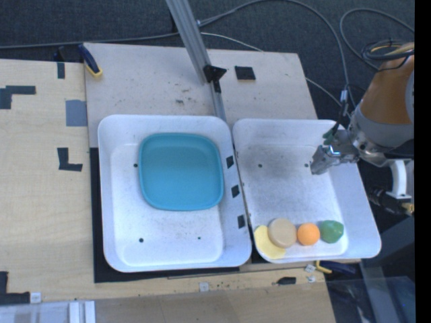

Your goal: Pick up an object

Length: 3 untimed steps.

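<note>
While looking down from the overhead camera, note gripper [322, 160] poised over right bin [283, 184], toward its 3 o'clock side, above bare floor. Cannot tell whether released or clenched: too small and blurred. Nothing seen in its grasp. Find candidate objects well apart from it, crowded along the bin's 6 o'clock wall: yellow piece [261, 243], tan disc [282, 233] seemingly overlapping it, orange ball [308, 234], green lump [330, 231] nearer 5 o'clock. Log blue plate [180, 171] in left bin [108, 180]. Risks, as judged: closing on nothing if lowered here; shoving neighbours aside in so tight a row; sending the ball rolling; jamming against the nearby wall.
</note>
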### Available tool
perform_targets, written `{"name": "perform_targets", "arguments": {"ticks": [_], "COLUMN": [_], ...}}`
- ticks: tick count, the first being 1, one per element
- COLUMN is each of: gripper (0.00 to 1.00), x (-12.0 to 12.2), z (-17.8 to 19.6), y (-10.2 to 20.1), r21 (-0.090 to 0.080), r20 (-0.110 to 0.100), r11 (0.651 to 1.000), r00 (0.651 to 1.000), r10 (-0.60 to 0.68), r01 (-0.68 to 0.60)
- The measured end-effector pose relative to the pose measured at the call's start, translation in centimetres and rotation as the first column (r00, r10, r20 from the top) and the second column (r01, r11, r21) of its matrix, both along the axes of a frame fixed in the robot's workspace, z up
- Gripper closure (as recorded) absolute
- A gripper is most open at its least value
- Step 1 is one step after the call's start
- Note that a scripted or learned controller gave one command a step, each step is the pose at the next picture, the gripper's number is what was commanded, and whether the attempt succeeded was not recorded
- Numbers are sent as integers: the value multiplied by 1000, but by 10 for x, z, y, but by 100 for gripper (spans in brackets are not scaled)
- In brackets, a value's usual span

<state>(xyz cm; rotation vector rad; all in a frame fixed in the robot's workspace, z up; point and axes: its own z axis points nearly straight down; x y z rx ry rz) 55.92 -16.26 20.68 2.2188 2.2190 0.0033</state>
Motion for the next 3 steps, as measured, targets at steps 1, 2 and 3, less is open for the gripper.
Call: {"name": "perform_targets", "arguments": {"ticks": [1,2,3], "gripper": [100,100,100], "x": [7,7,15], "z": [51,88,72], "y": [8,8,62], "r21": [0,0,2], "r20": [0,-1,-5], "r11": [1000,1000,1000], "r00": [1000,1000,1000], "r10": [1,1,4], "r01": [-1,-1,-4]}}
